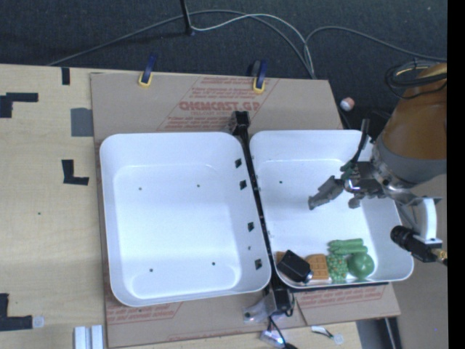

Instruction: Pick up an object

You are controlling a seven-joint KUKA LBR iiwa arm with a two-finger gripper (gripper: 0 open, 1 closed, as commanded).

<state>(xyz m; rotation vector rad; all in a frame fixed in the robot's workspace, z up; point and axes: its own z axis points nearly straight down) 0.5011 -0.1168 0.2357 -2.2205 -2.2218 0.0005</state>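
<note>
My gripper (pixel 334 200) hangs over the middle of the right bin (pixel 305 147), with nothing between its fingers (pixel 322 195), which stand apart. The objects lie in a cluster along the bin's near edge, below and slightly right of the gripper: a black block (pixel 294 266), a tan textured piece (pixel 316 265), a green ridged piece (pixel 346 246), a green bumpy piece (pixel 338 268) and a round green object (pixel 361 265). The gripper touches none of them.
The left bin (pixel 174 147) sits beside the right one, with a black divider strip (pixel 249 187) between them. Both rest on a cardboard sheet (pixel 211 100) held by clamps at the back. Cables run across the dark floor behind.
</note>
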